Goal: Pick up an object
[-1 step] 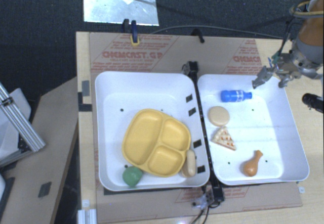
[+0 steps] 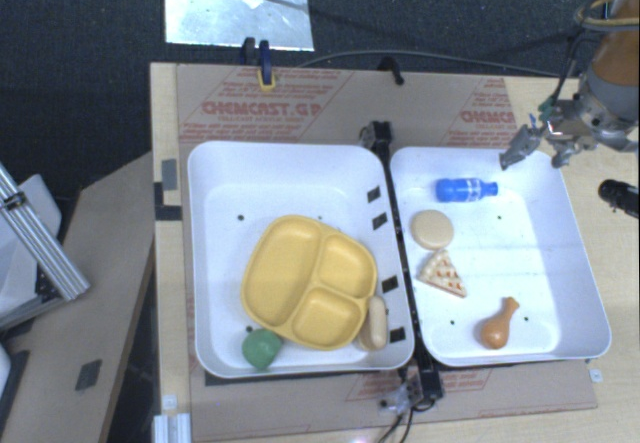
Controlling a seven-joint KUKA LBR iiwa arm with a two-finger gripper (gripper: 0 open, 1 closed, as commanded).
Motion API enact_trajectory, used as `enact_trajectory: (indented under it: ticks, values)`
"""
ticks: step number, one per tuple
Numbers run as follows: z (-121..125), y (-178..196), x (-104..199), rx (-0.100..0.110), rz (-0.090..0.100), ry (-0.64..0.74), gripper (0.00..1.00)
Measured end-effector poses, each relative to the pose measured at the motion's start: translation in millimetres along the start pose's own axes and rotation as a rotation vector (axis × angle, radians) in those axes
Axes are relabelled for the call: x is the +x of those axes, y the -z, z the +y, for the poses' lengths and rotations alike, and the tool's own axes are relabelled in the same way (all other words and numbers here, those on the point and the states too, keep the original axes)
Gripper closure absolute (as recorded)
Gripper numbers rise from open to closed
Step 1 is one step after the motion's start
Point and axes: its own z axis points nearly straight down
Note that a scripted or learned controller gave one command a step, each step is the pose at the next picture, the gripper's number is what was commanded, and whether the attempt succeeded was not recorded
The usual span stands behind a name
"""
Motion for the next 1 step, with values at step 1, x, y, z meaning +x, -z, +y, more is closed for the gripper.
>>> enact_trajectory:
  ticks: [1]
  values:
    - [7.6,-45.0,-2.4,0.002,0.0,0.002,0.0]
